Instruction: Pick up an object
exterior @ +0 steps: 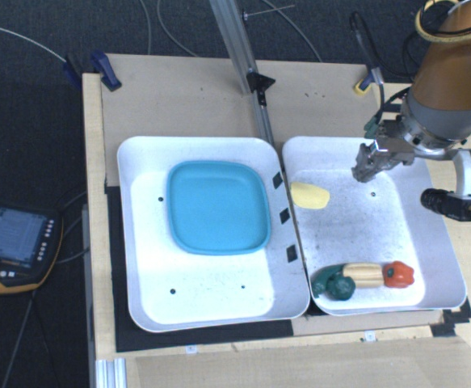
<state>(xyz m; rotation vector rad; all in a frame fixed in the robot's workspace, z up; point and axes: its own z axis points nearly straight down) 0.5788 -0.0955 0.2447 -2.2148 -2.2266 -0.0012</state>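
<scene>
Grey metal claw: poised above the upper part of the right bin, fingers pointing down toward the white floor. Jaw opening cannot be told at this angle; nothing is seen between the fingers, so nothing is counted as held.

Arm: grey with orange band, entering from the right, wrist bent over the bin's far right corner.

Nearest item: pale yellow object, lying on the bin floor against the left wall, near the claw but apart from it.

Further items, along the bin's near edge and well apart from the claw: dark green object, tan cylindrical piece, red object. The three lie in a row, touching or nearly so.

Left bin: holds a blue plate or tray, lying flat.

Surroundings: tan bench top, handheld controller on the floor at left.

Task status: not achieved. Every candidate object rests on the bin floor; none is lifted. Remaining, by judgement: choose one, likely the yellow piece as closest, descend over it, close, and raise it clear.
</scene>
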